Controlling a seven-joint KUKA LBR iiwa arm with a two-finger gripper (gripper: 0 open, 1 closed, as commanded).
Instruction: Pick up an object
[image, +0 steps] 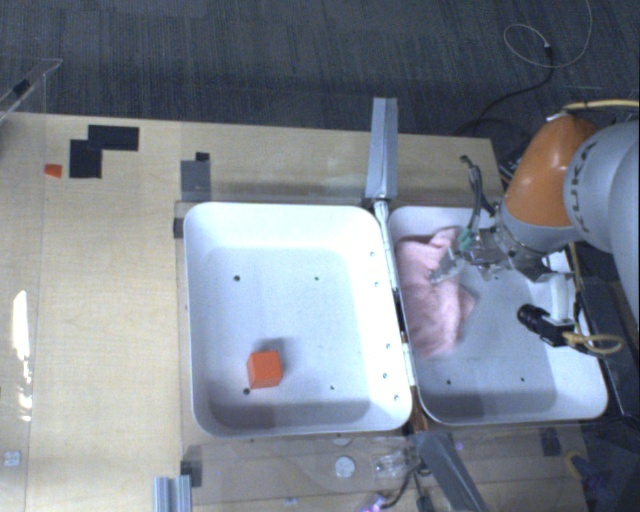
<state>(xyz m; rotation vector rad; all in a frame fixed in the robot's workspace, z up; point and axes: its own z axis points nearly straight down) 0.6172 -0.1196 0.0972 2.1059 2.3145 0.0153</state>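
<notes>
We see two white bins side by side. The right bin holds a big pink cloth at its nine o'clock side. It looks soft, light and floppy, so we think a pinch on a raised fold would work best. The gripper sits at the cloth's one o'clock edge; we cannot tell its state. The left bin holds a small orange block at seven o'clock

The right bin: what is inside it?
A crumpled pink cloth lies along the right bin's left side. The gripper is at its upper edge. Whatever lies under the cloth is covered.
</notes>
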